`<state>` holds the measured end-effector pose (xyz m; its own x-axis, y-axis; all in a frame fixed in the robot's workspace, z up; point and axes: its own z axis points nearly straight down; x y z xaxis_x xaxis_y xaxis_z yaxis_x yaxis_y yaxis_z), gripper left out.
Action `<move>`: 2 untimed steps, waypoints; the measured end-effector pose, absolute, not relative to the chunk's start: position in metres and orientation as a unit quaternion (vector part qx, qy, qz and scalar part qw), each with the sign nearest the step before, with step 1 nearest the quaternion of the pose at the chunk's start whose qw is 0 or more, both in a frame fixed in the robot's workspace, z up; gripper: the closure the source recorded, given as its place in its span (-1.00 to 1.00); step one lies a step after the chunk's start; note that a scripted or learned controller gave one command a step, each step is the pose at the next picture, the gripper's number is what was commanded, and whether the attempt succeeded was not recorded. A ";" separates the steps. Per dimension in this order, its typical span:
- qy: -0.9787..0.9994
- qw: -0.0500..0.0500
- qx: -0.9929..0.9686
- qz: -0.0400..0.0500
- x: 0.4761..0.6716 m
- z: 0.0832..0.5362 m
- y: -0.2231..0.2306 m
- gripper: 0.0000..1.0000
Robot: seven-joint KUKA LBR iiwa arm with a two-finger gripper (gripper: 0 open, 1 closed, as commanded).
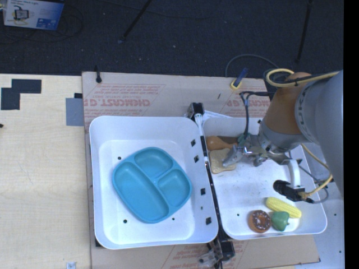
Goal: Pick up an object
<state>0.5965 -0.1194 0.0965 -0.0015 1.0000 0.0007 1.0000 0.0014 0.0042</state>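
Camera view from above, blue plate (151, 184) with three sections in the left bin (101, 150), end effector (231, 159) low in the right bin (320, 223) over a tan bread piece (216, 143), grip cannot be told, donut (259, 221), green pepper (280, 221) and yellow corn (283, 207) near the front corner.

light: even, overhead, moderately bright
glare: white bins (143, 129) slightly washed out, blue plate (151, 184) has a soft sheen
shadows: faint, under my arm (314, 116)
dim: dark floor up top
focus: soft overall, small toys grainy
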 end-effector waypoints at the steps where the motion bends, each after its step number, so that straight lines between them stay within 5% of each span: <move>1: 0.707 -0.006 0.707 -0.003 0.644 0.092 -0.117 -1.00; 2: 0.708 -0.002 0.707 -0.002 0.643 0.112 -0.098 -1.00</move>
